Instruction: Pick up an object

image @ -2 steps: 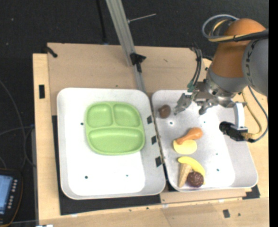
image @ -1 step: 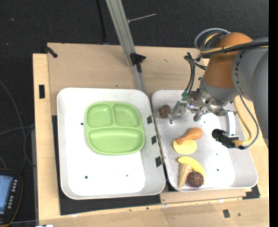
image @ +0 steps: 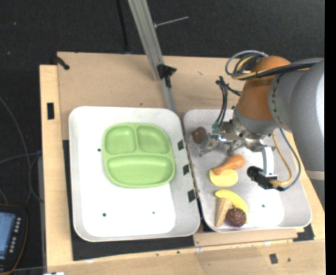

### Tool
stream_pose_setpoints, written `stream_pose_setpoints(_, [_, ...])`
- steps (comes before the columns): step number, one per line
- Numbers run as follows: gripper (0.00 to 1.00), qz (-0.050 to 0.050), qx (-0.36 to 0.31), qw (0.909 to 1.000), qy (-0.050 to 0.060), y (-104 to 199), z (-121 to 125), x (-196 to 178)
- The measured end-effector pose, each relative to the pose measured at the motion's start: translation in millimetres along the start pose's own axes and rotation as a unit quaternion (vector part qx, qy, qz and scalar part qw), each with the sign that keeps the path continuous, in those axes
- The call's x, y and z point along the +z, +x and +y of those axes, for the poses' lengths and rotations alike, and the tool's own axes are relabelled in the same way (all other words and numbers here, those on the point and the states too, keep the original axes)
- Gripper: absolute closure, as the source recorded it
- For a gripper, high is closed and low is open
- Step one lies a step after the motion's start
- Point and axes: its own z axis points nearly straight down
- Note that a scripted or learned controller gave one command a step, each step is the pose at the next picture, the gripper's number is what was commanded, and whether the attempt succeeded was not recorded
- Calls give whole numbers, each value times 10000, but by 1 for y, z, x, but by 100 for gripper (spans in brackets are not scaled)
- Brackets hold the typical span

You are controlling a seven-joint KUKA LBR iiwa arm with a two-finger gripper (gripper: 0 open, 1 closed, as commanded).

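My gripper [image: 216, 141] hangs low over the far part of the right bin [image: 293, 211], under the orange band of the arm. A small brown round piece [image: 198, 134] lies just to its left. Right below it sits an orange carrot-like piece [image: 230, 163], with a yellow slice [image: 224, 178] beside that. Nearer the bin's front are a yellow banana [image: 233, 197], a tan cone [image: 220, 212] and a dark red berry [image: 236, 216]. Nothing shows between the gripper's tips.
A green divided plate [image: 139, 155] lies in the left bin [image: 87, 211]. A black part on a cable [image: 260, 178] hangs from the arm over the right bin. A grey slanted pole [image: 150, 44] rises behind the bins.
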Motion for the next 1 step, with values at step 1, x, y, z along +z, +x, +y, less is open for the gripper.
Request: stream_pose_setpoints(1, [100, 3, 28, 10000, -32, -1, 2, -15])
